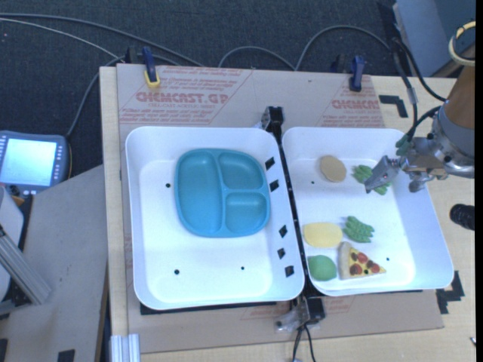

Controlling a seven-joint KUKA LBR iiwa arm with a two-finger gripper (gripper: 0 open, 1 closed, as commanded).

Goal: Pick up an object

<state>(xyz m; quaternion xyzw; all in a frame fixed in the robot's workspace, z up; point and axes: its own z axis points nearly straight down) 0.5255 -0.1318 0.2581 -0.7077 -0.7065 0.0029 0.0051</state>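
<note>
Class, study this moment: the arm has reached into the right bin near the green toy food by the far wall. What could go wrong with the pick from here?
1. The claw sits over a small green leafy piece; its irregular shape may slip from a pinch.
2. The tan round piece lies close beside it and could get nudged.
3. The right bin's wall is near, so the fingers might catch it.

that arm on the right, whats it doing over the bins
The arm's gripper is low over the right bin, right at a green leafy toy near its far edge. Nothing is visibly held yet. Also in that bin: a tan round piece, a yellow piece, another green leafy piece, a green round piece and a pizza slice. The left bin holds a blue divided tray.
</note>
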